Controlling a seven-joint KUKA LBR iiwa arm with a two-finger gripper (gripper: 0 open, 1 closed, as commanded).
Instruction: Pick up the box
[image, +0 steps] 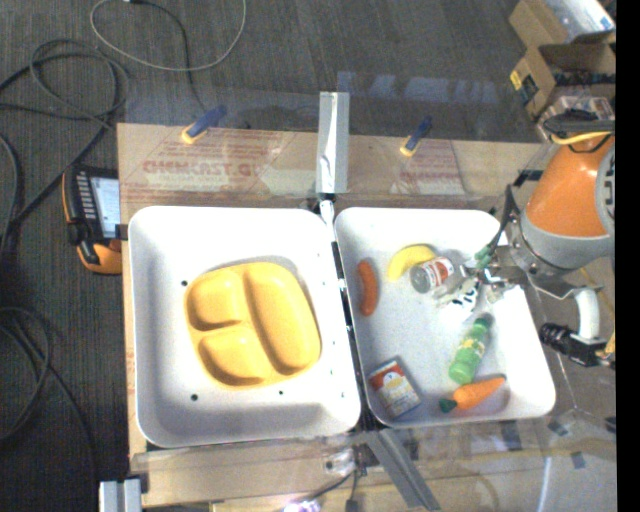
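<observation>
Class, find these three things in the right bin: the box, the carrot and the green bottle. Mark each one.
box (394, 386), camera view, middle of its top face.
carrot (480, 392), camera view, middle of its orange body.
green bottle (469, 351), camera view, middle of its body.

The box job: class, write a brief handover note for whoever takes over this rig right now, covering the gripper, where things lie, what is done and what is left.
Gripper: low over the upper right part of the right bin, beside the can; nothing visible between its fingers.
Box: lying flat near the right bin's front edge, left of the carrot, well apart from the gripper.
Also in that bin: banana, sausage, green bottle.
Left bin: holds the yellow divided tray.
Done: nothing yet; the box is untouched.
Left: move to the box, grasp it, lift it.
</observation>
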